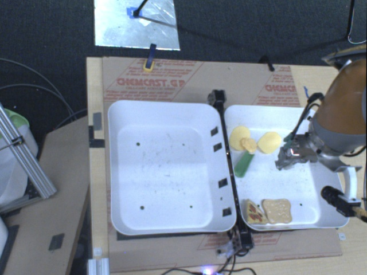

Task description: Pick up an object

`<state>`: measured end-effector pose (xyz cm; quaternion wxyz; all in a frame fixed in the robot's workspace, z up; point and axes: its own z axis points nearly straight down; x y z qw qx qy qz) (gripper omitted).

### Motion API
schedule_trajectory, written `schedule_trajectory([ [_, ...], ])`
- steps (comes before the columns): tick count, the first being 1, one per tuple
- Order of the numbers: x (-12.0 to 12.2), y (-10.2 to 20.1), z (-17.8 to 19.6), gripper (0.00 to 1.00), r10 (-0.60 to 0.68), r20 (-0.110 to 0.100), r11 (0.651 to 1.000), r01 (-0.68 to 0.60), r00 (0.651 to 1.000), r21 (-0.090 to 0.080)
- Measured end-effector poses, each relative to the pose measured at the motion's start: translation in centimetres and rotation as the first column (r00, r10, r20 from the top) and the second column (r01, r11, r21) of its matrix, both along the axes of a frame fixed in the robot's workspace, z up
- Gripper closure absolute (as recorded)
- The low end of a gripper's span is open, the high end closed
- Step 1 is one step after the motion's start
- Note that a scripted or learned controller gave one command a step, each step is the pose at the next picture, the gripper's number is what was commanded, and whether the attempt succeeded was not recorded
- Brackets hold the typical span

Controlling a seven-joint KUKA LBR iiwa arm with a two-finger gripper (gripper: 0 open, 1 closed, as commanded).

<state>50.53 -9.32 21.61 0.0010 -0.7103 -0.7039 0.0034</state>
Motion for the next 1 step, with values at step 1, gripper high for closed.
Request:
schedule_trajectory([
  [1, -0.8, 5.82, 2.34, 1.0, 0.018, 0.01, 1.0, -0.018, 1.0, 0.006],
])
